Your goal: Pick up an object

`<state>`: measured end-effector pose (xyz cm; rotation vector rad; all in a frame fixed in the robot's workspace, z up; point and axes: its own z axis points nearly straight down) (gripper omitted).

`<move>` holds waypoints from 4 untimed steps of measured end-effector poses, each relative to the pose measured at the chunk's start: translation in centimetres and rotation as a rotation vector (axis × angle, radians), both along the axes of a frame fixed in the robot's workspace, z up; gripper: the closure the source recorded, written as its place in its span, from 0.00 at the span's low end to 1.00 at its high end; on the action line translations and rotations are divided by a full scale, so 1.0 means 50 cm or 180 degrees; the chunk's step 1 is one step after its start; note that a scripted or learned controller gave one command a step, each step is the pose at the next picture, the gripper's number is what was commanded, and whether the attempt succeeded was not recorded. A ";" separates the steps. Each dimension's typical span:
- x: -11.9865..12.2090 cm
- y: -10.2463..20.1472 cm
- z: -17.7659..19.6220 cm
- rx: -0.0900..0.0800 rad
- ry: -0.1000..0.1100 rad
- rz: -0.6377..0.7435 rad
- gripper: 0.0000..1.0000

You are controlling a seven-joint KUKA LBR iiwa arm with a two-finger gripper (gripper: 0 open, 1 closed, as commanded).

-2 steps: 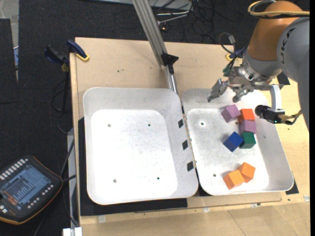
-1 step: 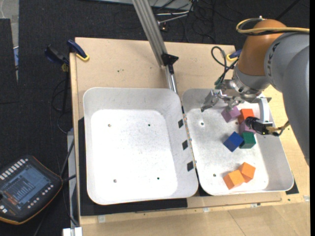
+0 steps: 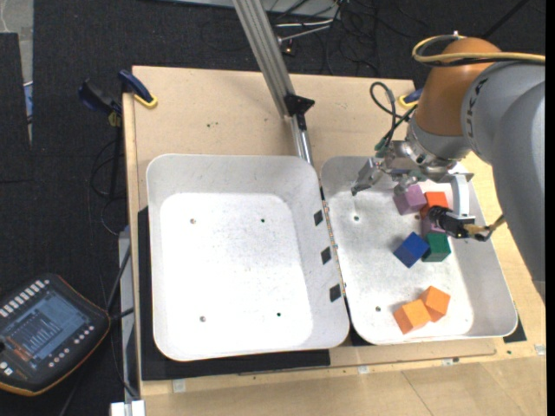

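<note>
Orange blocks (image 3: 422, 308), two touching, near front edge of right bin (image 3: 486, 319). Behind them blue cube (image 3: 411, 250) beside green cube (image 3: 437, 248). Farther back, purple block (image 3: 408, 198) and small orange-red piece (image 3: 435, 200) under wrist. Gripper (image 3: 381, 173) low over bin's rear; cannot tell finger gap or any hold. Left bin (image 3: 173, 180) alongside.

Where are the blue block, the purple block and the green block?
blue block (image 3: 411, 250): camera view, top face.
purple block (image 3: 408, 198): camera view, top face.
green block (image 3: 438, 248): camera view, visible top face beside the blue one.
</note>
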<state>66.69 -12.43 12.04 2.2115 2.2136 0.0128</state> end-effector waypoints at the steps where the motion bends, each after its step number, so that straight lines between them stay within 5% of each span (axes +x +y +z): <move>1: -0.005 0.000 0.008 0.0003 0.0029 -0.0003 1.00; 4: 0.018 0.001 0.307 0.0004 0.0021 0.0008 1.00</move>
